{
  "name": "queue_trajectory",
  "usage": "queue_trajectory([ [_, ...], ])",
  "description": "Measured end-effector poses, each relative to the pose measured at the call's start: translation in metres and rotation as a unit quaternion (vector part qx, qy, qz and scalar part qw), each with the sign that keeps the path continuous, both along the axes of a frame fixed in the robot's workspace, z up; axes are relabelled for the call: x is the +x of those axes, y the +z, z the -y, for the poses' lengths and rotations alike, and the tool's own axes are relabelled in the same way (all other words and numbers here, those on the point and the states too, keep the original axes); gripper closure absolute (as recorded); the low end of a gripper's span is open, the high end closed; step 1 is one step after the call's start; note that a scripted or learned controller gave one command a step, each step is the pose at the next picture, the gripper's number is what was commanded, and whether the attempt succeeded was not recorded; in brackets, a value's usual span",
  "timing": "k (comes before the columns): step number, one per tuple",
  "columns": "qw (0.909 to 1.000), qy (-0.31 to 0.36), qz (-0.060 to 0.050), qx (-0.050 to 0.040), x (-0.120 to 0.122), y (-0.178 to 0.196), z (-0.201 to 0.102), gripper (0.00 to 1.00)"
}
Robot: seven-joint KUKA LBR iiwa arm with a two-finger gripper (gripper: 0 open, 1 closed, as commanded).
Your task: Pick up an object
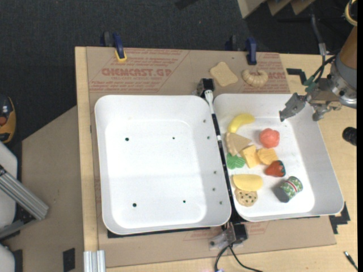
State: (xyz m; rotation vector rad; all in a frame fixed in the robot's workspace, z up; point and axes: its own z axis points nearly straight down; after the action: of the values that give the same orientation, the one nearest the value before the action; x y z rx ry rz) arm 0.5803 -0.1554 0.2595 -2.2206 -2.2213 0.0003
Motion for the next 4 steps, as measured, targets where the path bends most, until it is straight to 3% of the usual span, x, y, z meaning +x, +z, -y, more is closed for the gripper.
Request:
queue_trajectory([
  [1,1.0000,0.001,0.000,-0.0009,0.058,-0.088,0.015,0.00],
  [2,1.0000,0.002,0.004,0.0014,0.088,-0.173,-0.030,0.00],
  [3,1.0000,-0.001,0.009,-0.0032,0.090,-0.166,0.014,0.00],
  [4,1.0000,0.002,-0.003,0.0017,0.033,-0.175,-0.058,0.00],
])
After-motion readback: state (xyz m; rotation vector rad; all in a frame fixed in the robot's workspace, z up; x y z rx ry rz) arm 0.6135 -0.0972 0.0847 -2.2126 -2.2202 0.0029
